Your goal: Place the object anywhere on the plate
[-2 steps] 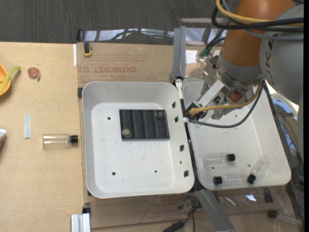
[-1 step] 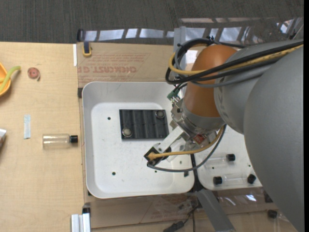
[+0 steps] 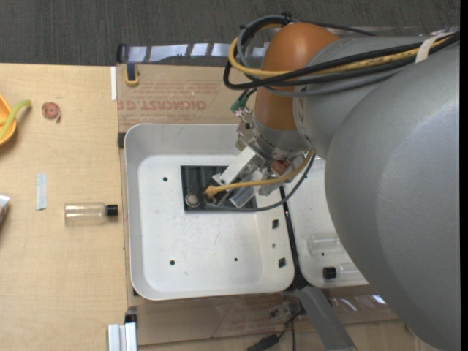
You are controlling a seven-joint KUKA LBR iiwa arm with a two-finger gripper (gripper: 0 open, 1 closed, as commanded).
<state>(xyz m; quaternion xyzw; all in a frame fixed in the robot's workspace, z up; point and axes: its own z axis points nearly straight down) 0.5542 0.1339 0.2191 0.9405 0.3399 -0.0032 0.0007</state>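
One grey arm takes up most of the right side of the view, its thick link sweeping in from the right edge and narrowing to the orange band above the wrist. From that band the wrist turns downward and to the left, so we see the arm bent over and pointing steeply into the left bin. Yellow and black cables loop over the top of the orange band.

Next in size is the pale wooden bench, with a sheet of brown cardboard under the bins, its print reading mirrored. We see the left bin whole, a shallow white tray with rounded corners. We see a strip of the right bin just beside it, the arm covering the rest.

We see the gripper low in the upper middle of the left bin, tilted toward the left. Whether it is spread or pressed together we cannot tell, nor whether anything is in it. We cannot pick out the object or the plate beneath it.

On the bare bench, well apart from the bins, a small clear bottle with a black cap lies on its side. Beside it lies a pale strip, and farther up a small reddish disc.
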